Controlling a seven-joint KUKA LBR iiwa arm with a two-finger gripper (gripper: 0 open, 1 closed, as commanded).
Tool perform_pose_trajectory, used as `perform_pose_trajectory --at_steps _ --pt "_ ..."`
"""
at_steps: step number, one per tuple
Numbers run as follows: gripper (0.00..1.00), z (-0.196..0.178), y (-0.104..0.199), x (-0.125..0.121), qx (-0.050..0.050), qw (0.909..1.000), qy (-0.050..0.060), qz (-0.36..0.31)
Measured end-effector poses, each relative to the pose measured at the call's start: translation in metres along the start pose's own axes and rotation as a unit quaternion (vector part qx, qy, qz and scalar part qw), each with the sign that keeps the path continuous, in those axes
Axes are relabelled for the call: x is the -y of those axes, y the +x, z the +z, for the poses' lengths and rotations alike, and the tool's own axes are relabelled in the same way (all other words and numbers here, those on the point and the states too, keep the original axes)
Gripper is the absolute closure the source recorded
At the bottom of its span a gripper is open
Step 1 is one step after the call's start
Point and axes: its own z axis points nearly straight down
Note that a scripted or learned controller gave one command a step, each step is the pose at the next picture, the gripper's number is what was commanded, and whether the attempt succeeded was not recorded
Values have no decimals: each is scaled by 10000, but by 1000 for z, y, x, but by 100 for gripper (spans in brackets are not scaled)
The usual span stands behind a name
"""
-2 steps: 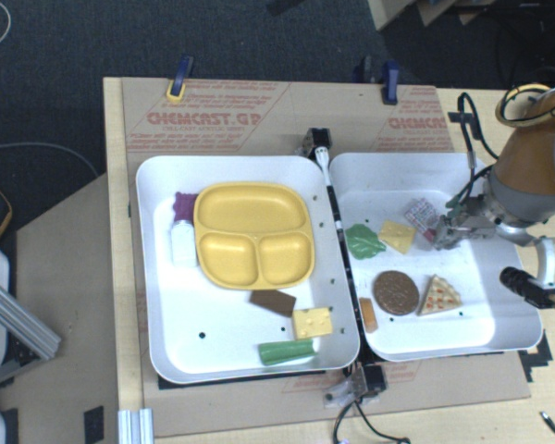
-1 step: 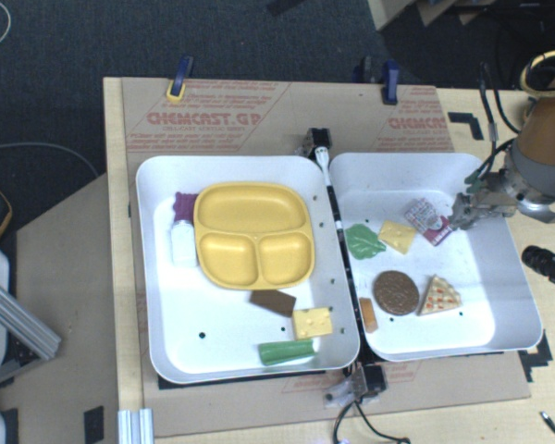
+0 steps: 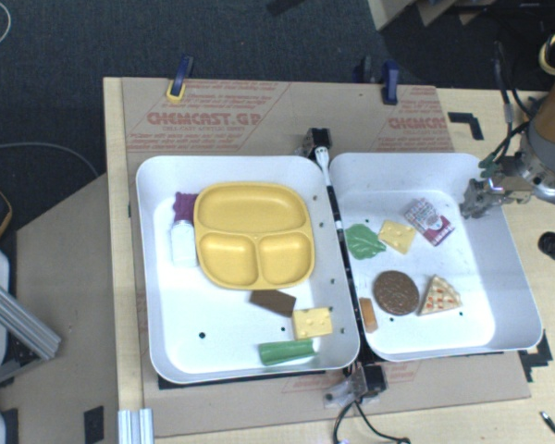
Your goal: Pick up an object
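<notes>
My gripper (image 3: 481, 197) hangs at the right bin's (image 3: 499, 276) far right edge, above its rim, with nothing seen between its fingers. In that bin lie a small wrapped packet (image 3: 427, 218), a yellow cheese wedge (image 3: 398, 237), a green leaf (image 3: 363, 241), a brown round cookie (image 3: 396, 292), a pizza slice (image 3: 439, 297) and a small orange stick (image 3: 368, 314). The packet is the nearest item, a short way left of the gripper.
The left bin (image 3: 166, 331) holds a yellow divided plate (image 3: 254, 232), a purple item (image 3: 183, 206), a white bottle (image 3: 182, 244), a brown chocolate piece (image 3: 274, 301), a yellow cheese block (image 3: 313, 322) and a green stick (image 3: 286, 351). Clamps sit at the board's far edge.
</notes>
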Motion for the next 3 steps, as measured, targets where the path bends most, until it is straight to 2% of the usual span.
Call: perform_pose_trajectory --at_steps 1,3 --pt "100 -24 0 -1 -2 10000 3 2" --pt "100 -32 109 -6 -30 10000 40 -27"
